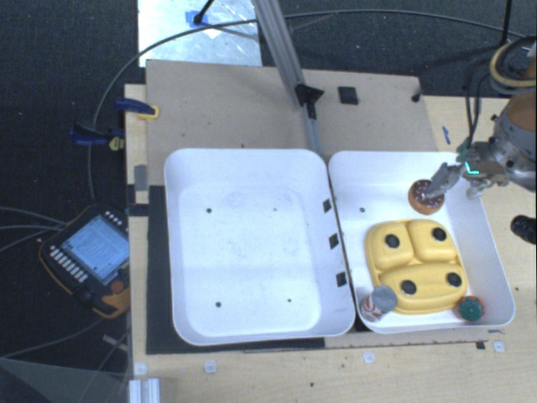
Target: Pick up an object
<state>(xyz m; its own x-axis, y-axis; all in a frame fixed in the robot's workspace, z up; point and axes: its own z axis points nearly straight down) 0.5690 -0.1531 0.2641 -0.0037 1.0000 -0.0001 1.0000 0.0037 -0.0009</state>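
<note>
We see the desk (369,116), a tan board, carrying two shallow white bins side by side. The left bin (180,309) lies beside the right bin (352,183), their inner walls touching. In the right bin, the largest thing is a yellow four-lobed tray (415,263) with dark dots, sitting toward the near side. The grey arm (520,133) reaches in from the right, and its hand (436,187) hangs over the far part of the right bin, right at a small brown ring-shaped object (417,196); we cannot tell how wide the hand is or whether it grips anything. A small grey-and-red object (379,302) touches the tray's near left corner, and a small green ball (471,309) sits at its near right corner.
</note>
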